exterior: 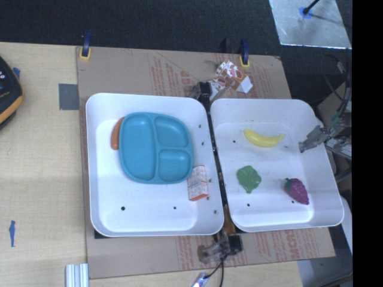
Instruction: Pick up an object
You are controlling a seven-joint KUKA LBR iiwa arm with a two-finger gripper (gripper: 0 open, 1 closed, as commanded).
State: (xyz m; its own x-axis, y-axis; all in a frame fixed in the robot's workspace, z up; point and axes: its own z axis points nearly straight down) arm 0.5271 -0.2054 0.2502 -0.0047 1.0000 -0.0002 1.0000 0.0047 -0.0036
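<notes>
A yellow banana (263, 138), a green leafy piece (248, 178) and a purple grape bunch (296, 191) are lying apart in the right bin (272, 223). The gripper (312, 139) is hanging at that bin's right rim; whether it is clenched I cannot tell. A blue divided plate (157, 147) is sitting in the left bin (149, 223), an orange thing (114, 134) poking out beneath it and a small packet (198, 183) lying just beside it.

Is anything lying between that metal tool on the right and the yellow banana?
Nothing visible does. The tool sits at the right bin's right edge, and only bare white floor separates it from the banana.
</notes>
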